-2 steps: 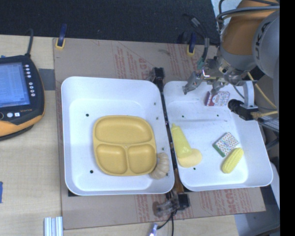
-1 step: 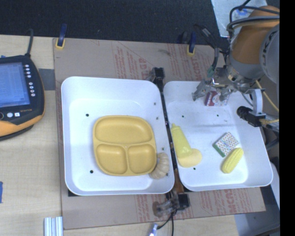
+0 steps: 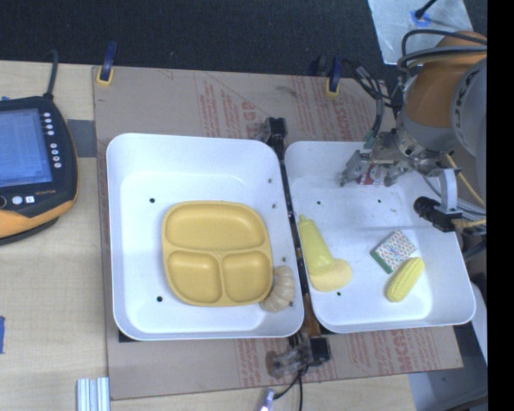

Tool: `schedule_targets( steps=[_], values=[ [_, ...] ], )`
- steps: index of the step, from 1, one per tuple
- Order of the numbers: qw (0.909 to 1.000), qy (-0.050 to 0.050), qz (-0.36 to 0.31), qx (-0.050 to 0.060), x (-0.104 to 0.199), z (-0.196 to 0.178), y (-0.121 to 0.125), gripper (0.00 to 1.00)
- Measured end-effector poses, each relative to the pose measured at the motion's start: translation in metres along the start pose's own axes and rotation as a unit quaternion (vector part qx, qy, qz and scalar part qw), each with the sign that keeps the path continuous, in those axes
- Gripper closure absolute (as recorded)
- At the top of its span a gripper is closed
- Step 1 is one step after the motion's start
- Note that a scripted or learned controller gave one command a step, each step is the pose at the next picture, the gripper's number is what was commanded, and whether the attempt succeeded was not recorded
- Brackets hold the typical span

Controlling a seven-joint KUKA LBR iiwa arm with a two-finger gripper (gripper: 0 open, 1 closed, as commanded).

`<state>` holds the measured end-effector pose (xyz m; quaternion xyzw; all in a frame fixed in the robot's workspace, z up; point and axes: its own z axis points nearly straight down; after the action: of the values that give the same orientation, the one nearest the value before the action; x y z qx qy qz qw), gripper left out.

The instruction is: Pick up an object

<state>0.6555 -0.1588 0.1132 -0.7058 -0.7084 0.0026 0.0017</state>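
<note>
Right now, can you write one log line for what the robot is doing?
gripper: far end, right bin, holding nothing | corn, sponge, bottle: untouched | left bin: tray

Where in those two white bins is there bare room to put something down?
Left bin: a bare strip behind the yellow tray. Right bin: bare middle between the claw and the corn. Crowded along its front, with the yellow bottle.

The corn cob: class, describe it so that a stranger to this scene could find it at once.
Start at the right-hand white bin and look to its near right corner. The corn cob lies there at a slant, just below a small checkered sponge. It is bumpy and bright yellow, smaller than the smooth pale yellow bottle by the bin's left wall.
</note>
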Motion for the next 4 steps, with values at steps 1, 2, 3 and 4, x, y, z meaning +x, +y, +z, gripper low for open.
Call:
schedule_targets(
  steps=[1,2,3,4],
  values=[
    [1.0000,0.000,-0.001,0.000,-0.001,-0.012,0.001,1.00],
    [1.0000,0.000,0.000,-0.001,0.032,-0.016,-0.065,1.00],
    [1.0000,0.000,0.000,-0.001,0.032,-0.017,-0.065,0.00],
    [1.0000,0.000,0.001,-0.002,-0.022,-0.015,0.001,0.00]
  ],
)
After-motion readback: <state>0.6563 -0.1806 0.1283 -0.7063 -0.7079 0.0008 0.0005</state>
